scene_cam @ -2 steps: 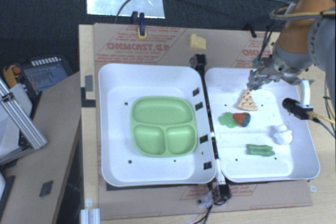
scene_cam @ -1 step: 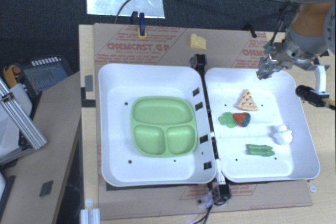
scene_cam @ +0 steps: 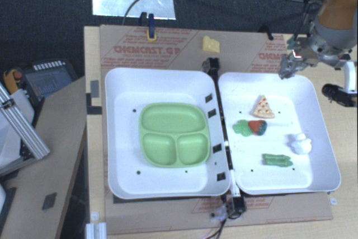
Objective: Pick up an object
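Observation:
The right bin holds a pizza-slice toy, a red strawberry on green leaves, a white lumpy toy and a green bean pod. My gripper hangs over the bin's far rim, up and to the right of the pizza slice, well apart from every toy. Nothing shows between its fingers.
The left bin carries a green three-compartment plate. A yellow block lies on the cardboard behind the bins. A blue and yellow clamp stands at the back, and a black divider strip runs between the bins.

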